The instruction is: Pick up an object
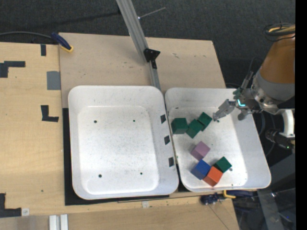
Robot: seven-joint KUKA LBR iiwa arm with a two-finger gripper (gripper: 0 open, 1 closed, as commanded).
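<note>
- Camera view, nearest part of the right bin (249, 174): an orange cube (214, 176), a blue cube (201, 168) and a green cube (223, 164) touch in a cluster, corners turned diagonally; a purple cube (200, 150) sits just beyond.
- Mid-bin: three green blocks (192, 125) run in a line slanting up to the right.
- Beyond them, the gripper (223, 110) hangs tilted toward the bin's middle, near the top green block; whether it is open cannot be told.

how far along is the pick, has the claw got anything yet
Done: the arm has reached in over the right bin, its claw near the bin's upper right. In hand: nothing visible; the claw sits just right of the three green blocks, apart from them. Left: grasp and lift. The purple block, blue block, orange block and another green block all lie on the bin floor.
</note>
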